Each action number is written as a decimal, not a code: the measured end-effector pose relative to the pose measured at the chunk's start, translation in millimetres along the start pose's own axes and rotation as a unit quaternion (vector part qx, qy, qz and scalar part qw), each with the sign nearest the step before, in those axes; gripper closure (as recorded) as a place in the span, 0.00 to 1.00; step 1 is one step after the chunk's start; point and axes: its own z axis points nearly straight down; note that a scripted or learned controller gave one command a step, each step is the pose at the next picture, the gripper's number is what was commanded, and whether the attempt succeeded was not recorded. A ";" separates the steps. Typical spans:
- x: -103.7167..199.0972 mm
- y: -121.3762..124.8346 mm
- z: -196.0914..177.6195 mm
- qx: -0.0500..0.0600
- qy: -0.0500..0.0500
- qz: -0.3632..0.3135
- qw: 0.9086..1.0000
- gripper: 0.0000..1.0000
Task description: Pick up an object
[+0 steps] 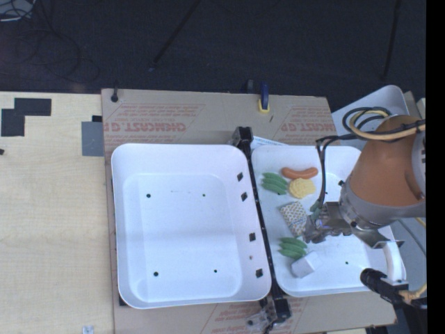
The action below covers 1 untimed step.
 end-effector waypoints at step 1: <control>50.9 2.8 -158.6 -0.011 0.000 -0.007 1.000 1.00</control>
